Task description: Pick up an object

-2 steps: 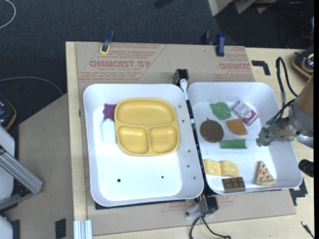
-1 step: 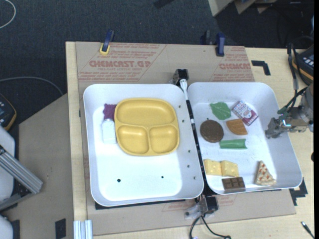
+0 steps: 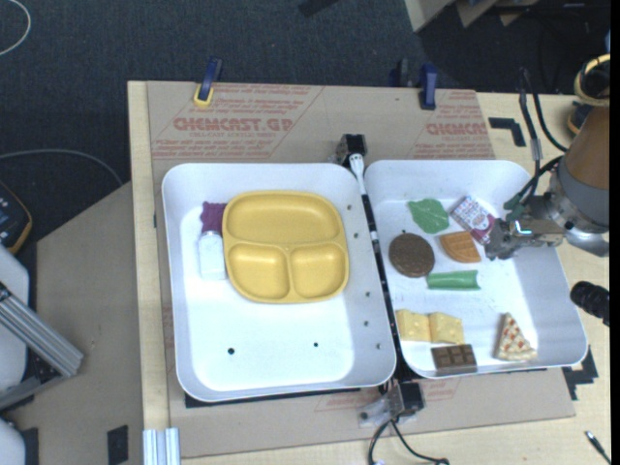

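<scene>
The right bin (image 3: 552, 289) holds several toy foods. A green leaf (image 3: 426, 214), a pink and white wrapper (image 3: 472, 213) and an orange piece (image 3: 461, 248) lie toward its back. A brown round cookie (image 3: 412, 255) and a green bean (image 3: 452, 280) sit in the middle. Two yellow crackers (image 3: 430, 326), a chocolate bar (image 3: 453, 358) and a pizza slice (image 3: 514, 339) lie at the front. My gripper (image 3: 498, 240) is low over this bin, just right of the orange piece and the wrapper. The arm's wrist covers its tip.
The left bin (image 3: 281, 347) holds a yellow divided plate (image 3: 286, 245), with a purple item (image 3: 213, 216) and a white bottle (image 3: 210, 255) beside its left edge. A black divider (image 3: 366, 231) runs between the bins. Cables (image 3: 528, 114) hang near the arm at the right.
</scene>
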`<state>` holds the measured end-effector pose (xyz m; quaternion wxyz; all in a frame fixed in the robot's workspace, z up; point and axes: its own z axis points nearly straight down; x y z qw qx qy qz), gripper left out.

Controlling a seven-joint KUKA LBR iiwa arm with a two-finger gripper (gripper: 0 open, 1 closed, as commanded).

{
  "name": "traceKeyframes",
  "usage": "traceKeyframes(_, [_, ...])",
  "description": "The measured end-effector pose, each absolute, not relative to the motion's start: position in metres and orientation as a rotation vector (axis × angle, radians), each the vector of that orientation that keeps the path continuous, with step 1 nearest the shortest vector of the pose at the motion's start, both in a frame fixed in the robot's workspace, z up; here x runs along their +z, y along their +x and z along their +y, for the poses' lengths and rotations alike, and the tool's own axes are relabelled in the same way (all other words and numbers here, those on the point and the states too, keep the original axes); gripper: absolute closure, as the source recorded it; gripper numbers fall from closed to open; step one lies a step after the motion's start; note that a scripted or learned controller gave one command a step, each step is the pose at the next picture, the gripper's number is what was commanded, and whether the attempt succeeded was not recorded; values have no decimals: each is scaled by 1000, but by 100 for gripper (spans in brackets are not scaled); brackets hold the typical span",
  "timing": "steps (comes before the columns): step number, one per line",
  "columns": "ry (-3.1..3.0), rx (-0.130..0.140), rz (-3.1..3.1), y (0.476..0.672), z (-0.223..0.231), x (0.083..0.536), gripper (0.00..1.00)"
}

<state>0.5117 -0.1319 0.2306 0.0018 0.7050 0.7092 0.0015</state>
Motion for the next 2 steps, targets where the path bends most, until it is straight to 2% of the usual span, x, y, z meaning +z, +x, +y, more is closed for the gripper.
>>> traceKeyframes(2, [2216, 1, 2230, 537, -28, 216, 100])
